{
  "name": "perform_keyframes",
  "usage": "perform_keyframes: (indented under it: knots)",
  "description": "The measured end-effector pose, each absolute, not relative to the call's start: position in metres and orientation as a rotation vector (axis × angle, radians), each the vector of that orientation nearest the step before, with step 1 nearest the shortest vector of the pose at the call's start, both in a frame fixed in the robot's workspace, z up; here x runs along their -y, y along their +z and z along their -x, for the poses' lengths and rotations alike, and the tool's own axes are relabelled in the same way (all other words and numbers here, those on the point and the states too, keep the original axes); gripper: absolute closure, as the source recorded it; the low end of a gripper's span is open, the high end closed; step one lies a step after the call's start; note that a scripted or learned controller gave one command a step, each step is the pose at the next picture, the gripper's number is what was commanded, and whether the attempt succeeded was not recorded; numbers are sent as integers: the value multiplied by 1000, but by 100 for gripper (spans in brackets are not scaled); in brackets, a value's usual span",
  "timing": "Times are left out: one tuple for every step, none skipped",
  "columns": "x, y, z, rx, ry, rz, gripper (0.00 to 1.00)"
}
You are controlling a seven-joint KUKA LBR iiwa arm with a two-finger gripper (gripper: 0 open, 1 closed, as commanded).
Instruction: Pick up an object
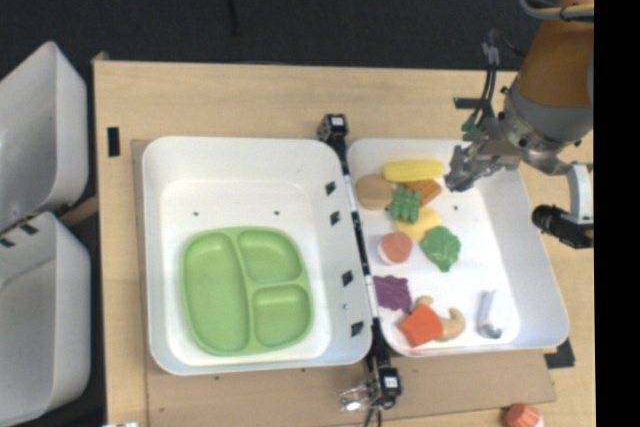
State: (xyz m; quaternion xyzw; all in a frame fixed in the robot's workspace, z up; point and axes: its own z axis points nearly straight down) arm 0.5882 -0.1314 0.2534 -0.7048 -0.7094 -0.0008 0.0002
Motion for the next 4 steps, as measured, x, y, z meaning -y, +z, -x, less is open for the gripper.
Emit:
perform_keyframes:
  knots:
    - [86, 257, -567, 2226, -1, 2216, 100]
    - [34, 239, -557, 2227, 0, 2214, 100]
    - [-19, 251, -544, 2229, -2, 2212, 100]
    - [-29, 237, -538, 2225, 1, 2218, 100]
